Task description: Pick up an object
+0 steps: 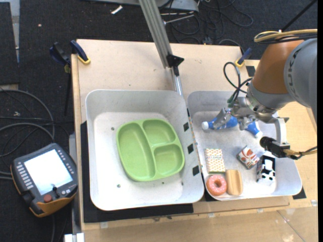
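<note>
Dark carpet strewn with cables surrounds a pale wooden bench [131,64] bearing two shallow white bins side by side. Left bin [101,135] contains a green divided plate [150,149], lying flat near its centre. Right bin [290,178] contains a blue and white spray bottle [218,121] at its far end, a checkered packet [214,160], a pink doughnut [217,185], a tan bread roll [233,181], a small red and white carton [248,157] and a black and white cow figure [266,169]. Arm [282,74] reaches in from the right. Gripper [241,116] sits low over the bottle's near end; whether it is apart, together or clamped on anything cannot be told. A handheld control unit [43,178] lies on the floor at left.
</note>
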`<state>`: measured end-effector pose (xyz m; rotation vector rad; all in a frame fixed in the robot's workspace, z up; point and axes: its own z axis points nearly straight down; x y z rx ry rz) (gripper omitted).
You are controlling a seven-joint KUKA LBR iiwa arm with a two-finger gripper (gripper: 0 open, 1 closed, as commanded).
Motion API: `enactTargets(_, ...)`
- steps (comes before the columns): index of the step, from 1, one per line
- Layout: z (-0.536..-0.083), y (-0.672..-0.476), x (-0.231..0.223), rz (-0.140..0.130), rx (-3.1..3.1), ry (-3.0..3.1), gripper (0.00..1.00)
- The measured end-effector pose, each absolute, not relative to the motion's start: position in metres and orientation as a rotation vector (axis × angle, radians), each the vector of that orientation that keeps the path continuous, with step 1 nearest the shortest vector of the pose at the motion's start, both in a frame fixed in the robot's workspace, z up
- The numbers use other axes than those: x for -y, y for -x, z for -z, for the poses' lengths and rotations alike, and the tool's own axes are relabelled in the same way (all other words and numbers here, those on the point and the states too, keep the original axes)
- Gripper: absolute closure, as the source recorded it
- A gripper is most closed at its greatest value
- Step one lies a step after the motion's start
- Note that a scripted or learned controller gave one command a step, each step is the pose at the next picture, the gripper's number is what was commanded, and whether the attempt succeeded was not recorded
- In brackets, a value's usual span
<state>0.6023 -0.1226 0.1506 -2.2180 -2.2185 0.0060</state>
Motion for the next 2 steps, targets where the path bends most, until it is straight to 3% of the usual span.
enactTargets(1, -0.097, -0.601, 0.122, -0.006, 2.218, 2.218, 0.00)
enactTargets(2, -0.110, -0.603, 0.122, 0.000, 2.222, 2.222, 1.00)
